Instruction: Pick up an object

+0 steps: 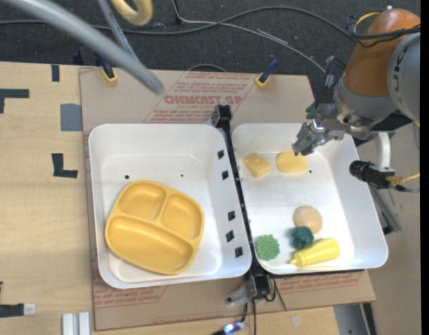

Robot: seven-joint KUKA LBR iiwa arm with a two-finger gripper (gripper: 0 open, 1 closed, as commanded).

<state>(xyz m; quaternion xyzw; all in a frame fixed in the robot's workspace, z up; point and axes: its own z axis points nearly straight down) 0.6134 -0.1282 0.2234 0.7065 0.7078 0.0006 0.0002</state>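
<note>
Arm: grey, orange band, reaching in from the right, wrist angled down over the right bin point(367, 187).
End effector point(303, 147): low at the bin's far side; whether it is spread or pressed together cannot be told.
Yellow rounded piece point(291, 162): smooth, pale, lying just beneath the end effector tip, touching or nearly so.
Yellow wedge point(257, 165): beside it, leftward.
Near edge: beige ball point(307, 218), teal lump point(302, 237), bumpy green ball point(267, 246), yellow corn-like cylinder point(316, 252).
Left bin point(116, 142): glossy yellow divided tray point(154, 226).
</note>
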